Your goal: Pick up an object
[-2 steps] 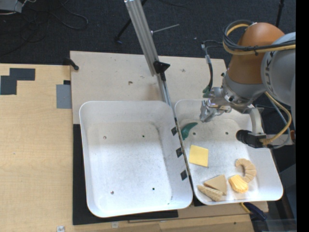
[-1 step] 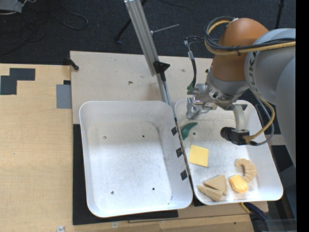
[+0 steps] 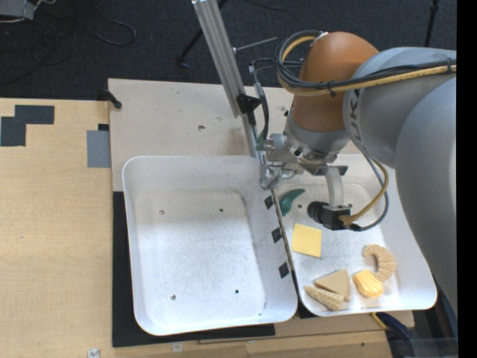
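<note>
The right bin holds several small items. A dark teal curved piece lies near its upper left corner, and a flat yellow square sits below that. Along the front are a tan wedge, a crusty tan slice, a yellow chunk and a ridged tan arc. My gripper hangs at the right bin's upper left corner, by the wall shared with the left bin. It is just above and left of the teal piece. Nothing shows held in it.
A slanted aluminium bar rises behind the bins toward the top of the view. The arm's grey body and orange band cover the right bin's back and right side. A black fitting with cable hangs over the bin's middle.
</note>
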Robot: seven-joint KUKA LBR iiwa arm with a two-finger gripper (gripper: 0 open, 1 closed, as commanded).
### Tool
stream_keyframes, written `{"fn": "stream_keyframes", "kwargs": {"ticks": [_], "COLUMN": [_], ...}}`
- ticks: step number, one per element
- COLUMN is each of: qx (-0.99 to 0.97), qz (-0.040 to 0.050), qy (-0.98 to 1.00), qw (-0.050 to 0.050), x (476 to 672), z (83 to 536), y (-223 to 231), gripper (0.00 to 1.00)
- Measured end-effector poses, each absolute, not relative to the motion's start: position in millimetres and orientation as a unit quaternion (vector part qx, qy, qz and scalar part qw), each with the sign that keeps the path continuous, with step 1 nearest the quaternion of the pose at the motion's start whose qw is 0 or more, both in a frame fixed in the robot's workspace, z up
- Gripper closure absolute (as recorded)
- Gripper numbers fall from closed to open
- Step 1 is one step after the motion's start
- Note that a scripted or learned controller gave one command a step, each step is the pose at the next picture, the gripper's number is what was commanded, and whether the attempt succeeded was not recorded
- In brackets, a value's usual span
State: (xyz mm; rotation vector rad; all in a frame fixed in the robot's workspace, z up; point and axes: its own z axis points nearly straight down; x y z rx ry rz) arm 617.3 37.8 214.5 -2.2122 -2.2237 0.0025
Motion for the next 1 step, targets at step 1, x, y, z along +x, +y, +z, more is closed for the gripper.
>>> {"fn": "stream_keyframes", "kwargs": {"ticks": [1], "qx": [-0.706], "qz": [0.0006], "qy": [-0.708], "qw": [0.002], "x": [620.0], "z": [209.3], "y": [87.3], "gripper": [1.00]}}
